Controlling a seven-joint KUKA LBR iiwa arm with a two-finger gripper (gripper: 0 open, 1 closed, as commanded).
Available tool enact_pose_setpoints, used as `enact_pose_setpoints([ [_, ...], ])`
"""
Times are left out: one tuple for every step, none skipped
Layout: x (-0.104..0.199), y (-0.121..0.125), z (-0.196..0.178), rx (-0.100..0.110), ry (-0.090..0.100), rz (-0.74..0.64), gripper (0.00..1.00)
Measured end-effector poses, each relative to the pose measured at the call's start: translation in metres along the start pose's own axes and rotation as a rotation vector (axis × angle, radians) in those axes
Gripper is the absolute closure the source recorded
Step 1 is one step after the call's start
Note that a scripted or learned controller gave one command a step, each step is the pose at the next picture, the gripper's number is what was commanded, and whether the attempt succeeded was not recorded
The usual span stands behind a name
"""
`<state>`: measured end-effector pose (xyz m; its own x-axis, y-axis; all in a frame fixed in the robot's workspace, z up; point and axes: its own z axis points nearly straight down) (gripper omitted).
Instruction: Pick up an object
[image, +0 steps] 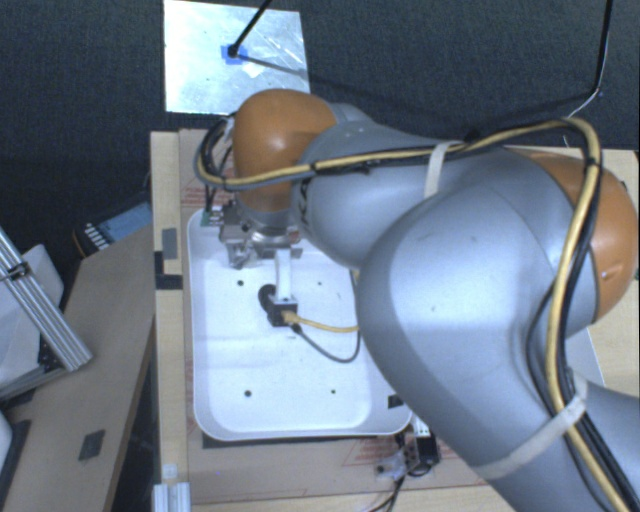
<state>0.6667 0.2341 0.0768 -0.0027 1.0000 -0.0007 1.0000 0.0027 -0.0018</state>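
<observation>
My gripper (243, 250) hangs over the far left corner of the left white bin (262, 395), under the orange wrist band (272, 135). A small greenish and red thing (211, 214) peeks out at the bin's far left rim, just left of the gripper; what it is cannot be made out. The bin floor that shows carries just a few small dark dots. The grey arm (470, 290) hides the right bin and the right part of the left one.
A shiny foil sheet (236, 55) lies behind the bench. An aluminium rail (40, 320) slants at the far left. Small wires and a connector (415, 455) sit at the front edge of the bench.
</observation>
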Motion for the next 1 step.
enact_pose_setpoints([
  [-0.0233,-0.0836,-0.2338,-0.019,0.008,-0.001,1.0],
])
